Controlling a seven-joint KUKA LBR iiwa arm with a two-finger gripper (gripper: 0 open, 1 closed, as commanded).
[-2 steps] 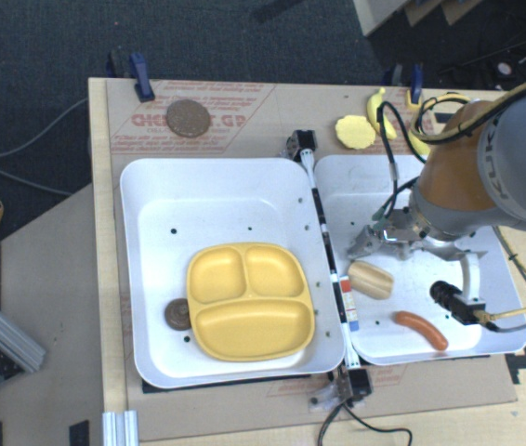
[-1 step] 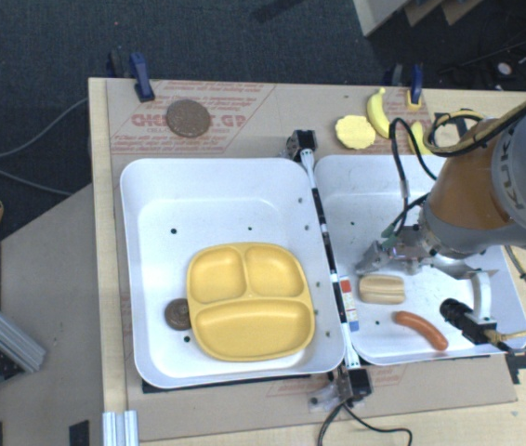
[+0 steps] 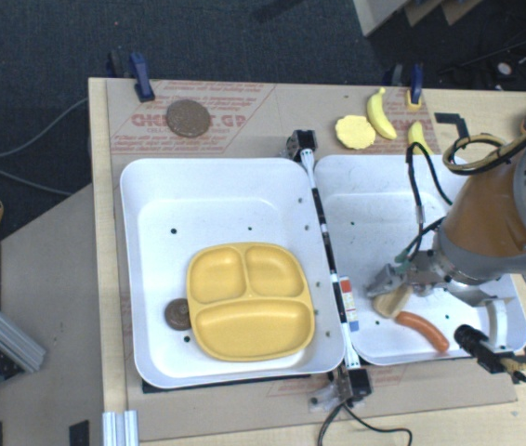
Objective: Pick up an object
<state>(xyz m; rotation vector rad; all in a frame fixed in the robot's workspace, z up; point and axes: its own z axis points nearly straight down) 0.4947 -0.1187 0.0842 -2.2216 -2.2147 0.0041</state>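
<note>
Sausage flat in right bin

Reaches in from the right, one grey arm with an orange band above the wrist, bent down over the right side of the bench. Ends in a pincer pointing left and low, near the bin floor. Finger state too small and shadowed to make out.
</note>
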